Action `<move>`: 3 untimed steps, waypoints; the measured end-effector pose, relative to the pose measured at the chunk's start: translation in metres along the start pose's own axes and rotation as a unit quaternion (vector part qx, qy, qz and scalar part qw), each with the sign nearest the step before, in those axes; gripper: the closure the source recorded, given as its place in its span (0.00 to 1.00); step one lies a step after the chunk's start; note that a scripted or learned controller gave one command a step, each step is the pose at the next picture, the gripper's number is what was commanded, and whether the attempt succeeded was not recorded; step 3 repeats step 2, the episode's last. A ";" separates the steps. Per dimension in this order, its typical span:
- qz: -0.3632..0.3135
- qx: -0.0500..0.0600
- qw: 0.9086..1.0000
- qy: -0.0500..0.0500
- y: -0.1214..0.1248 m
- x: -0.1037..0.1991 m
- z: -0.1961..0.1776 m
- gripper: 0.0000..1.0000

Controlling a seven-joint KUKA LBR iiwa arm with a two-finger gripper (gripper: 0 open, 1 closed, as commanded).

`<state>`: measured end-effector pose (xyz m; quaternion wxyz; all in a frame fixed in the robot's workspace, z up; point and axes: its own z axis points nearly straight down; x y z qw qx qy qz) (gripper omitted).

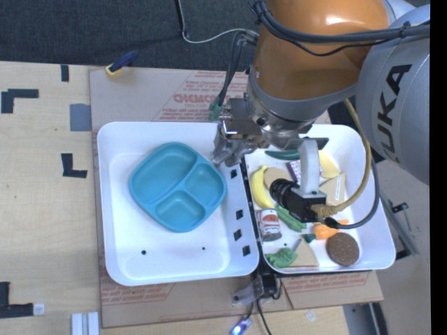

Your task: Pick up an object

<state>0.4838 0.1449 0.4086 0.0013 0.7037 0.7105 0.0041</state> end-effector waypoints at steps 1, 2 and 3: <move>0.003 0.005 1.000 -0.003 0.000 -0.004 -0.005 1.00; 0.002 0.006 1.000 -0.003 0.000 -0.003 -0.014 1.00; 0.002 0.006 1.000 -0.003 0.000 -0.003 -0.014 1.00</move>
